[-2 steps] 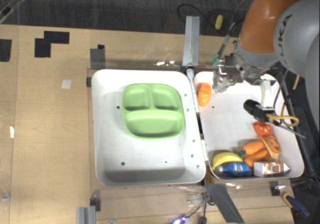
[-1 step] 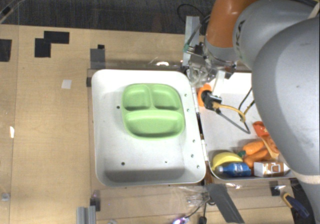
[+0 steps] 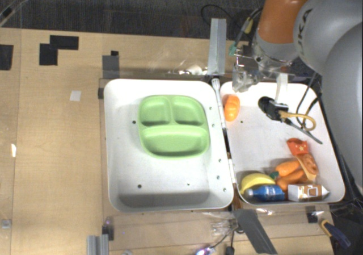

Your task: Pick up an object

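At the near wall of the right bin [image 3: 258, 143] lies a cluster of objects: a rounded yellow banana-shaped piece [image 3: 256, 180], a glossy blue cylinder [image 3: 266, 193] touching it, and a white rectangular carton [image 3: 306, 192] lying on its side. Just behind these, further into the right bin, rest a tapered orange carrot shape [image 3: 288, 168] and a crumpled orange-red packet [image 3: 298, 147]. A small smooth orange-and-yellow object [image 3: 231, 107] lies apart from the cluster, against the right bin's left wall near its far corner. The gripper [image 3: 244, 80] hangs over that far left corner, just beyond the orange-and-yellow object; its opening state cannot be determined. Beside the right bin, the left bin [image 3: 122, 134] holds a matte green three-compartment tray [image 3: 173, 125] with rounded corners. Both bins sit on a pale wood-grain table [image 3: 51, 151].
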Robot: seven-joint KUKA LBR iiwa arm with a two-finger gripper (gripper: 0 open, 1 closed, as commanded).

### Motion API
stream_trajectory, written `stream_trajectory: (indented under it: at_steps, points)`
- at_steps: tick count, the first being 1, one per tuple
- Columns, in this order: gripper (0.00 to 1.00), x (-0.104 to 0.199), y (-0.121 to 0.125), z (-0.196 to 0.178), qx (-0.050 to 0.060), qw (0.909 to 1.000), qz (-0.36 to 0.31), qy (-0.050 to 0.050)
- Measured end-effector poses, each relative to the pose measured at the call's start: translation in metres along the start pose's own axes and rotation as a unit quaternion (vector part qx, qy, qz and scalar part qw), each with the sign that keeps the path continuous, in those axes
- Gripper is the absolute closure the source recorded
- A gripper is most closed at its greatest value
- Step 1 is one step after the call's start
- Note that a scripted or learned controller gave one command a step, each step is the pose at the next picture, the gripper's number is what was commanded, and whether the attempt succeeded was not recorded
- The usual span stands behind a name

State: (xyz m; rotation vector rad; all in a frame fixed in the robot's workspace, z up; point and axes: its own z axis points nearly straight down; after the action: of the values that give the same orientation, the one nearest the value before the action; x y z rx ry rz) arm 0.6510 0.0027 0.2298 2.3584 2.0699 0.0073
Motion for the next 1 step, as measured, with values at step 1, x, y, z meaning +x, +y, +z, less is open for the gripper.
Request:
stream_trajectory:
  at_steps: [1]
  points:
    - [1.0, -0.0023, -0.1054, 0.0448, 0.002, 0.9995, -0.031, 0.0]
